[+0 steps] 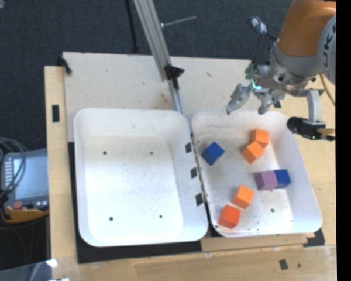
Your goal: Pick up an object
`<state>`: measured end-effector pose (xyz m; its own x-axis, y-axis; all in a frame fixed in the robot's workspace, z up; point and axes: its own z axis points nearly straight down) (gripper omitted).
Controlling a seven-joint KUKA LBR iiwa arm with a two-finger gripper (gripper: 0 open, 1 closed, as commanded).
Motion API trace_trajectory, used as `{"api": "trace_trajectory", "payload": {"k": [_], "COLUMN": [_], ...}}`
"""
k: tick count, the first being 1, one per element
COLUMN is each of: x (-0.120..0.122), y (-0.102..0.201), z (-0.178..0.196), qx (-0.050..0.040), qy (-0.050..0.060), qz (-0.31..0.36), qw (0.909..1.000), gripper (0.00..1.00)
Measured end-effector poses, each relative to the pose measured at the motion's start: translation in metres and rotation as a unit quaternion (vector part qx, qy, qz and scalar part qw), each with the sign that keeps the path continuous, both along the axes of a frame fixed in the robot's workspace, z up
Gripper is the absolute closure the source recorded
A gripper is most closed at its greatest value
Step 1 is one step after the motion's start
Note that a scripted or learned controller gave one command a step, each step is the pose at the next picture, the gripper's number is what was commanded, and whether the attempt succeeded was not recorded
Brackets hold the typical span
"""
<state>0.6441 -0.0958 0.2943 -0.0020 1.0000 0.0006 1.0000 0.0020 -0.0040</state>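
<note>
We look down at a slant on a pale wooden table point(58, 157) standing on dark grey carpet point(47, 16). A lighter board point(117, 81) covers the table's far part, speckled with small dark marks. Two shallow white bins sit side by side on it, their inner edges touching. The left bin point(88, 215) shows a bare floor with scattered dark specks. The right bin point(301, 215) holds seven small blocks.

In the right bin, a blue cube point(212, 153) lies near the left wall, apart from the rest. Two orange cubes point(256, 145) touch each other towards the far right. Below them a purple cube point(266, 180) sits against a second blue cube point(282, 177). Near the front edge, an orange cube point(243, 195) lies just beside another orange cube point(229, 216).

The grey arm with its orange band point(304, 16) enters from the right. Its end effector point(251, 100) hangs over the far edge of the right bin, its two fingers spread apart with nothing between them, well clear of every block.

A slim metal post point(155, 40) rises at a tilt from behind the bins. At the left, beyond the table, a small screen device point(23, 177) with cables rests on the floor.
</note>
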Motion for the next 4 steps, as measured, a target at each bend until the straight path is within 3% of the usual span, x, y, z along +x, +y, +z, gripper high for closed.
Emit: {"api": "trace_trajectory", "payload": {"k": [1,3,4], "x": [0.001,0.008,-0.001], "y": [0.0,-0.004,0.0], "z": [0.003,-0.087,-0.144], "qx": [-0.0003,-0.0015,-0.0011], "qy": [-0.002,0.0,0.001], "qz": [0.0,-0.002,-0.002], "qw": [1.0,1.0,1.0], "gripper": [0.0,0.0,0.0]}}
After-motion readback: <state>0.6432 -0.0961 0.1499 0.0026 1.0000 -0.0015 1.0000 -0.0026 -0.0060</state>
